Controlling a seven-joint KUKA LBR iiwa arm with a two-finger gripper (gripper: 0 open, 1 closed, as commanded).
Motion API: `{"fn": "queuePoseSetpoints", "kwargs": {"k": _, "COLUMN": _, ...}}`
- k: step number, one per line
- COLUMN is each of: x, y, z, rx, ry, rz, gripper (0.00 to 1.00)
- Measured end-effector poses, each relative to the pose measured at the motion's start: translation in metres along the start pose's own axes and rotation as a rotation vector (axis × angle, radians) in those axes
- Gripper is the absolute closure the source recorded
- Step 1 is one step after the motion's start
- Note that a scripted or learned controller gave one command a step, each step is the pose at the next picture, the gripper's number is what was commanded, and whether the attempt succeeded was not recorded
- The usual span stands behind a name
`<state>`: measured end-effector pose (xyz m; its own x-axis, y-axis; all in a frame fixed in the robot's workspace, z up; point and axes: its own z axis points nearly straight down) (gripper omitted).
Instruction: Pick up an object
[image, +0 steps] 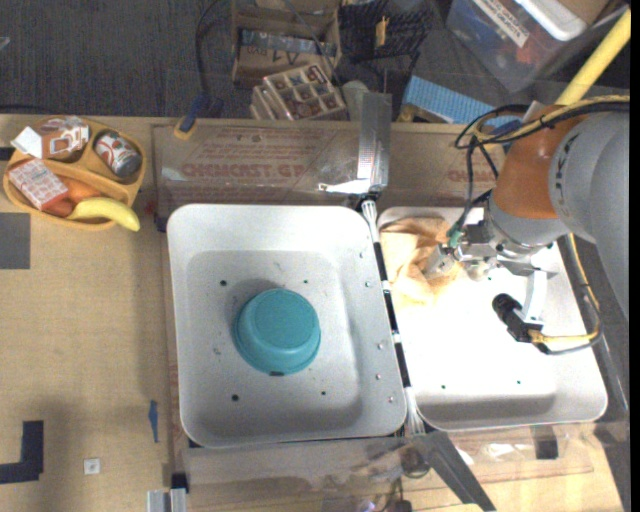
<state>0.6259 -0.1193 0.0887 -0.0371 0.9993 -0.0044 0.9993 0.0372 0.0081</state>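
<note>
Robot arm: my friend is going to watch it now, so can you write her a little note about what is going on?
End effector: low in the right bin, at its far left corner, right by a crumpled tan cloth-like thing. Too blurry to tell its grip.
Things: a teal bowl sits upside down in the middle of the left bin.
Done: nothing is visibly lifted yet.
Left: grab one object and raise it out of its bin.
</note>
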Motion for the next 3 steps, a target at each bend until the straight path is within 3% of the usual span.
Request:
{"fn": "queuePoseSetpoints", "kwargs": {"k": 1, "x": 0.015, "y": 0.041, "z": 0.001, "rx": 0.009, "ry": 0.000, "rz": -0.284, "gripper": 0.00}}
{"fn": "queuePoseSetpoints", "kwargs": {"k": 2, "x": 0.016, "y": 0.044, "z": -0.011, "rx": 0.002, "ry": 0.000, "rz": -0.286, "gripper": 1.00}}
{"fn": "queuePoseSetpoints", "kwargs": {"k": 3, "x": 0.048, "y": 0.045, "z": -0.105, "rx": 0.001, "ry": 0.003, "rz": -0.479, "gripper": 1.00}}
